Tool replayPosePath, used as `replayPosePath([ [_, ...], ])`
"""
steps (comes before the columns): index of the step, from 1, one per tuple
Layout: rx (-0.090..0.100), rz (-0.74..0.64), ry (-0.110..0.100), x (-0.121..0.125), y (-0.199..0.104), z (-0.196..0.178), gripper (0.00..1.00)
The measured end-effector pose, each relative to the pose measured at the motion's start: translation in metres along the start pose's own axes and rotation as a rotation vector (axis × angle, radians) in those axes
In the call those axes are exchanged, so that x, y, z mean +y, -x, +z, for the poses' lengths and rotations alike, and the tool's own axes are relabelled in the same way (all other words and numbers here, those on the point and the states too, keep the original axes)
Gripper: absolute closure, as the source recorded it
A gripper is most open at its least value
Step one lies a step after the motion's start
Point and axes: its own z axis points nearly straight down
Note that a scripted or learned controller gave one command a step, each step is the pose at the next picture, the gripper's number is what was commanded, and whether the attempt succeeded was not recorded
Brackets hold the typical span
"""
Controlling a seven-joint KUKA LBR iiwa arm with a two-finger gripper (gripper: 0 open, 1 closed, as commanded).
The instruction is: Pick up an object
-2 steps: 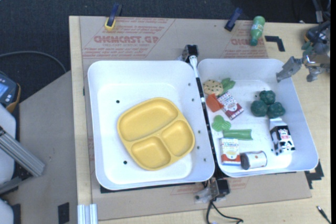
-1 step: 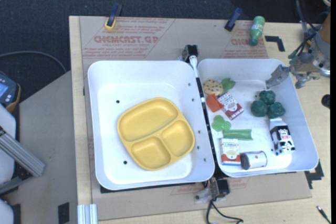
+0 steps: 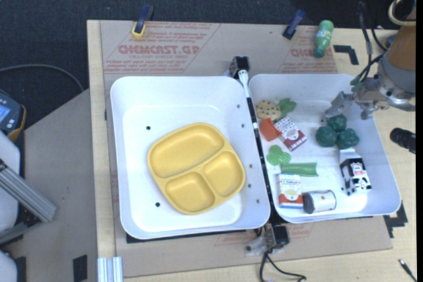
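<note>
Reaching in from the right, the gripper (image 3: pixel 349 104) hangs over the right bin (image 3: pixel 386 162) with fingers spread and nothing between them, just above the green grapes (image 3: pixel 336 132). Nearby lie a small carton (image 3: pixel 354 175), a can (image 3: pixel 320 201) and a cookie (image 3: pixel 267 109). A yellow tray (image 3: pixel 195 167) sits in the left bin (image 3: pixel 132 109).

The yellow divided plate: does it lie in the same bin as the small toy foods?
No, the yellow divided plate lies alone in the left bin, while the toy foods are in the right bin.
</note>
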Motion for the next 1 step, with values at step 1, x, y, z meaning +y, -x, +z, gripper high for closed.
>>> replayPosePath([
  [1,0.0,-0.002,0.001,0.0032,-0.0016,0.0428,0.0],
])
